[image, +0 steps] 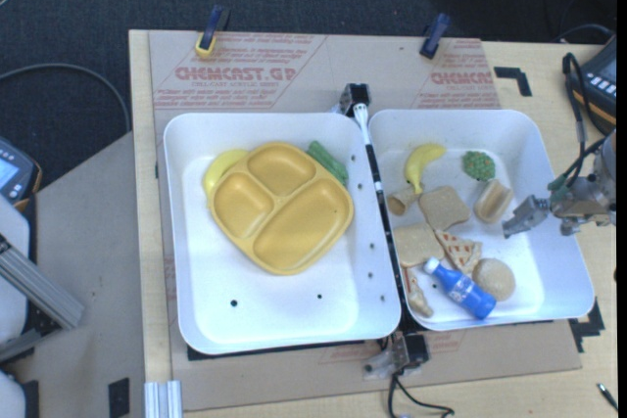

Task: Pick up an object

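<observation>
Left bin: yellow divided tray sits at centre, long axis running roughly 10 to 4 o'clock. A yellow piece pokes out from under its 10 o'clock edge, a green piece lies at its 1 o'clock corner.

Right bin holds the pickable clutter: banana at 11 o'clock, curved, long axis about 1 to 7; broccoli at 1 o'clock; bread slice near centre; bread roll just right of it; pizza slice below; blue bottle at 6 o'clock, white cap pointing to 10, base to 4; round bun touching its right side.

Hand sits over the bin's 3 o'clock side, near the bread roll, nothing seen between its fingers; spread or pressed together cannot be told.
</observation>
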`<state>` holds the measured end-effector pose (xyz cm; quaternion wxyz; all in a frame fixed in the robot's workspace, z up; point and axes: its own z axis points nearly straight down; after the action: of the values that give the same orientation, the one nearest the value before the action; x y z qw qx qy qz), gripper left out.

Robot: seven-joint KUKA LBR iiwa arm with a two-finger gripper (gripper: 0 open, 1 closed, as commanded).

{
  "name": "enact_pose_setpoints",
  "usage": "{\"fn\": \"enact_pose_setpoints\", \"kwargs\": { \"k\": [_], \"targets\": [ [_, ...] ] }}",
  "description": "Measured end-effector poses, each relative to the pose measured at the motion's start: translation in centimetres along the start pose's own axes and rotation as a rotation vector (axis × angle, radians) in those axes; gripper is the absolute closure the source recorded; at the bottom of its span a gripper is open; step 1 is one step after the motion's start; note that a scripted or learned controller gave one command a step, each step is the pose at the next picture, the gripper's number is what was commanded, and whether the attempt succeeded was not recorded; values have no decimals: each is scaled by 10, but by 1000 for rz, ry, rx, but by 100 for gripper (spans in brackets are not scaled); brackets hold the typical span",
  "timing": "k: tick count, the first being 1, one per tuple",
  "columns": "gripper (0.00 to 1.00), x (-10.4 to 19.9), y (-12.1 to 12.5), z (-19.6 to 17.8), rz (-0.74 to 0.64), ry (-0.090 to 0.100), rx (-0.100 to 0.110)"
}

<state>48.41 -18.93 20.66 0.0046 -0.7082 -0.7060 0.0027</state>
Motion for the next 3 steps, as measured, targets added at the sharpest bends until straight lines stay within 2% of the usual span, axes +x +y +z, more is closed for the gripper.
{"fn": "enact_pose_setpoints", "kwargs": {
  "k": [1,2,3],
  "targets": [
    [0,0,3,-5,-3,-3,-10],
    [0,3,-6,56,-2,1,-2],
    [0,1,-1,100,-3,1,-4]
  ]
}}
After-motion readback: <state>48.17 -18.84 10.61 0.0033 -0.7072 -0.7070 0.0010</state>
